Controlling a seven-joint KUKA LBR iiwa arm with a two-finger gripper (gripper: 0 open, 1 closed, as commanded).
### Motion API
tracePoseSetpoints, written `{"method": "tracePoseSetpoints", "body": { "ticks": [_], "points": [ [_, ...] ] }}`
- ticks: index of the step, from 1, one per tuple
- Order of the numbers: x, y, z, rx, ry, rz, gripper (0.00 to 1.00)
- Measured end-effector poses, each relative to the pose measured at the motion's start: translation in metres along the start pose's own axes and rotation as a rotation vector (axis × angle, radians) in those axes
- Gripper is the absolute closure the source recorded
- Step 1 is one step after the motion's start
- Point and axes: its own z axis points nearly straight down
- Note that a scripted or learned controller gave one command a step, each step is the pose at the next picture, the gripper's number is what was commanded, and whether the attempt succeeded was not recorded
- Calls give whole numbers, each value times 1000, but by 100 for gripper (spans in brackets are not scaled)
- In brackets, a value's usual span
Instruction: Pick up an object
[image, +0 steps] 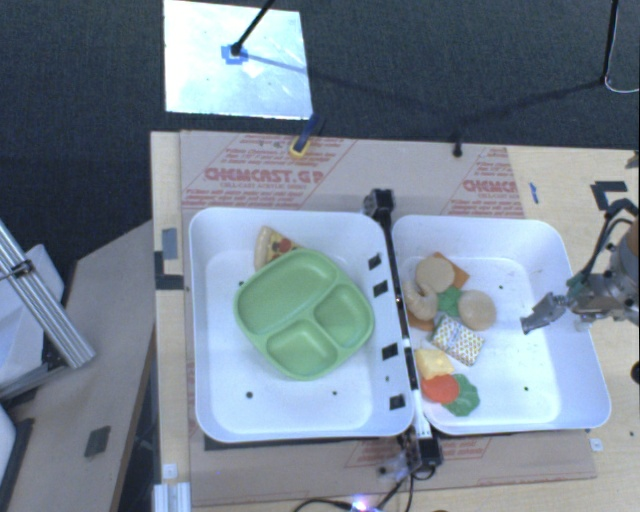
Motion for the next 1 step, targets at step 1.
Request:
{"method": "tracePoseSetpoints", "body": {
  "ticks": [1],
  "points": [
    [1, 3, -7, -13, -3, -4, 0]
  ]
}}
